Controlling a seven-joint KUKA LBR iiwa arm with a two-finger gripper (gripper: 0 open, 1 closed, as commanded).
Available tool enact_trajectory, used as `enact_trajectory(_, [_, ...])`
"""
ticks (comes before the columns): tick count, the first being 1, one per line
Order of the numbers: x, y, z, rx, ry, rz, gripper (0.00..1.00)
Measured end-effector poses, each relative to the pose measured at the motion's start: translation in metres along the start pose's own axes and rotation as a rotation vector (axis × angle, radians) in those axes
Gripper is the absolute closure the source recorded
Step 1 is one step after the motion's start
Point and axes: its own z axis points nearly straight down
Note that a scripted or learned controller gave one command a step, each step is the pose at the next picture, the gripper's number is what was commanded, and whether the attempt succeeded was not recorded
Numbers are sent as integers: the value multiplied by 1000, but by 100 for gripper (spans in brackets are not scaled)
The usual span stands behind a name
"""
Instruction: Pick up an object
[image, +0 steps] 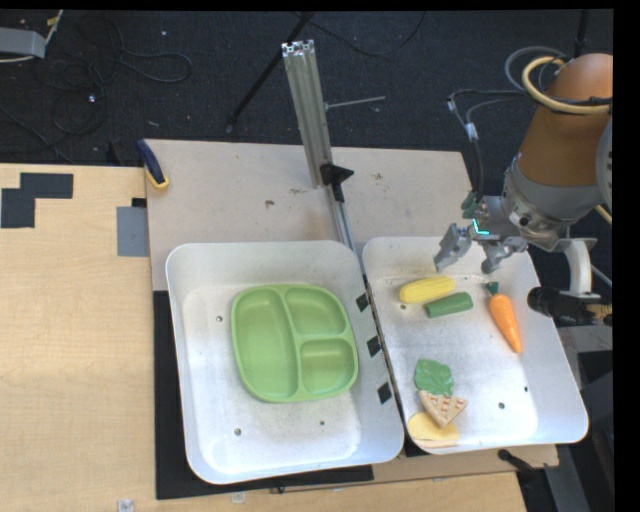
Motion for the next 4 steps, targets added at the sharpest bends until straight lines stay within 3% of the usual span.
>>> enact_trajectory(1, [0, 0, -1, -2, 0, 0, 0])
enact_trajectory(4, [7, -3, 169, 4, 0, 1, 0])
